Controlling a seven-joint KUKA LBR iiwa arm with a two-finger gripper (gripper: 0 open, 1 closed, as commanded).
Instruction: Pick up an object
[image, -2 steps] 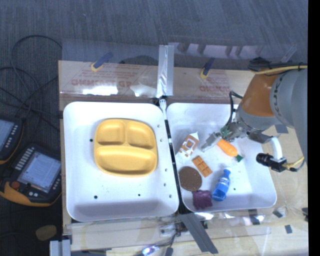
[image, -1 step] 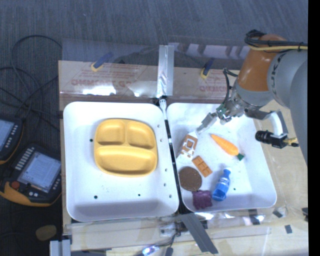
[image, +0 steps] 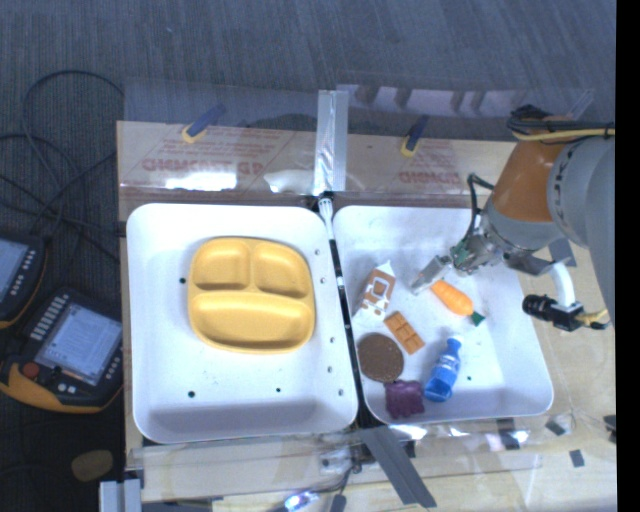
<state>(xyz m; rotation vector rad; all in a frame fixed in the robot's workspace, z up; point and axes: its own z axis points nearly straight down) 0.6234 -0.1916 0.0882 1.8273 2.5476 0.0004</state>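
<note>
**Gripper low in the right bin, above the carrot**

The gripper (image: 447, 263) reaches into the right bin (image: 520, 345); whether it is apart or together, I cannot tell; the toy carrot (image: 453, 298) lies just beside it; the left bin (image: 150, 330) holds 1 yellow tray (image: 251, 294).

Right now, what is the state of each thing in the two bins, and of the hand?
Yellow tray: flat in left bin, compartments up.
Carrot: lying in right bin, beside the hand.
Blue bottle: lying on its side.
Brown disc: flat.
Purple object: resting near front wall.
Hand: low over right bin, holding nothing visible.
</note>
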